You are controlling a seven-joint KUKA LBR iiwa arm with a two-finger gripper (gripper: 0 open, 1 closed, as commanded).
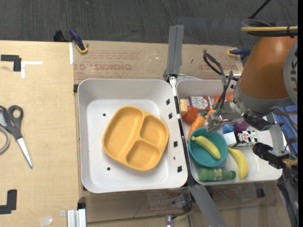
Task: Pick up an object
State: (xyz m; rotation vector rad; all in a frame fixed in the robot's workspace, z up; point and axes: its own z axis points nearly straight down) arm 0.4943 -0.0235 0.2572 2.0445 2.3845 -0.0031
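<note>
The right bin (265,176) holds a teal bowl (204,154) with a yellow banana (208,145) in it. A second banana (239,161) lies to the bowl's right and a green bottle (215,174) lies in front of it. An orange carrot-like piece (196,124) and a purple-and-white carton (200,101) sit towards the back. My gripper (215,122) hangs low over the middle of this bin, just behind the bowl and beside the carrot. Small blue, purple and white items (242,136) lie under the arm, partly hidden.
The left bin (90,141) holds a yellow three-section plate (136,138). A grey divider bar (175,51) runs between the bins at the back. Scissors (18,131) lie on the wooden bench at far left. The arm's orange band (270,65) looms over the right bin's back corner.
</note>
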